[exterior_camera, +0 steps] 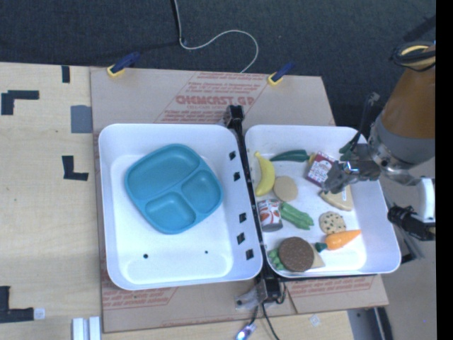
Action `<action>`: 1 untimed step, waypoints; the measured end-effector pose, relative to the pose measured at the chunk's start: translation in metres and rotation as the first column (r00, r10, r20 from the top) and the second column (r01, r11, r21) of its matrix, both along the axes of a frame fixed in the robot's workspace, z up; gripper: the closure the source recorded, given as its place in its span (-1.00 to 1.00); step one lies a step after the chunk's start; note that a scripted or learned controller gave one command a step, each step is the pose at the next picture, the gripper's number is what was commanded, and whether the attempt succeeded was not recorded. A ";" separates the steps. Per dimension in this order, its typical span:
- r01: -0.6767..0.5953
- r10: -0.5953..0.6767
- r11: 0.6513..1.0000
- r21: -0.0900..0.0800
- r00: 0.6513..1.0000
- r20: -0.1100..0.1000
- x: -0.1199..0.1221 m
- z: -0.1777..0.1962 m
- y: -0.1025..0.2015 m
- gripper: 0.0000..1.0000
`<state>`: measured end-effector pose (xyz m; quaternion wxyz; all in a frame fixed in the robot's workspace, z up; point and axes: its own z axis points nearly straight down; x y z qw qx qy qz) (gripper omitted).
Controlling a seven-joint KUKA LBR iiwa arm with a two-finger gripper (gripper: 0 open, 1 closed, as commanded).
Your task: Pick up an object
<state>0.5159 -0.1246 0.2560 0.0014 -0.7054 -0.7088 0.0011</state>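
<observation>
My pincer (338,179) hangs over the upper right part of the right bin (375,257), reaching in from the right, and its dark fingers are too small and blurred for me to tell how far apart they stand or whether anything sits between them. Just beneath and beside its tip lies a pale wedge of toy food (338,200), and just to its left is a small red packet (320,168). Further left in the same bin lie a green pepper (289,156), a yellow banana (265,174), a tan round piece (286,189), a small can (270,214) and a green pod (297,217). Nearer the front edge are a cookie (331,222), an orange carrot (342,239) and a brown burger (296,254). The left bin (117,261) holds a blue divided plate (173,188), well apart from my pincer. Both bins rest on a cardboard sheet (205,98) clipped to the wooden counter (42,211), with dark carpet (85,13) beyond and a white cable (212,41) trailing across it.
</observation>
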 end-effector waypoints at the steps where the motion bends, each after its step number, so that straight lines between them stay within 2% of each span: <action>1: -0.001 0.001 1.000 0.000 1.000 -0.001 0.000 0.009 0.001 1.00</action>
